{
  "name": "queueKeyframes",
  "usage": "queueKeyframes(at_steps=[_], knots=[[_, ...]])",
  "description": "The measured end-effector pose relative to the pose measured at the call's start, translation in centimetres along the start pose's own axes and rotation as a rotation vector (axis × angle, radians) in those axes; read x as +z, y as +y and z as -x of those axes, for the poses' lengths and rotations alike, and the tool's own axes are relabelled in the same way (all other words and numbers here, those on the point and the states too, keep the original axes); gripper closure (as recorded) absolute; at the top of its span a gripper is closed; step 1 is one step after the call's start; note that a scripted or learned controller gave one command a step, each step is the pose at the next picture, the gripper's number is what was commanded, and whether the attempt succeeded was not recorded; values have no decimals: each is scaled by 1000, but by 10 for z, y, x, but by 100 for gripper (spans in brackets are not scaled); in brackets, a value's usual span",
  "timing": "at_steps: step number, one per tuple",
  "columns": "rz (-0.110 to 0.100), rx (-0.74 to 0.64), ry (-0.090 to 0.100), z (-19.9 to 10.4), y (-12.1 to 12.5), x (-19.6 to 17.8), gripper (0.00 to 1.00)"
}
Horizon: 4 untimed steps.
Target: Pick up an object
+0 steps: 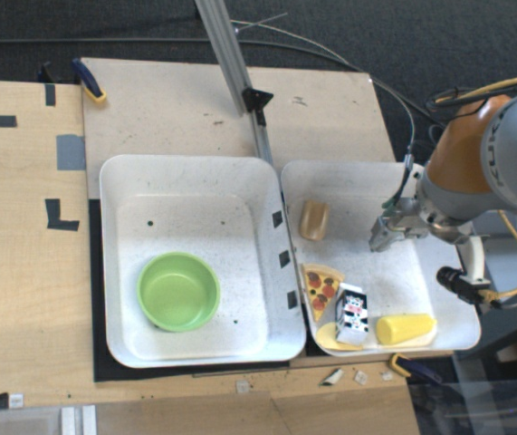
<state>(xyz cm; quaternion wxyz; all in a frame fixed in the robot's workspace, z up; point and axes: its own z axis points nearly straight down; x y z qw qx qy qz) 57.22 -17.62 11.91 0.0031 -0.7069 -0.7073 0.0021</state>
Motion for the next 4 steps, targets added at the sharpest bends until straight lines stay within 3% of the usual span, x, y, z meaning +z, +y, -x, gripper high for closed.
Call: queueKeyframes(at_steps=[3, 4], knots=[[13, 0, -2, -12, 3, -167, 100], [7, -4, -2, -62, 24, -160, 100]])
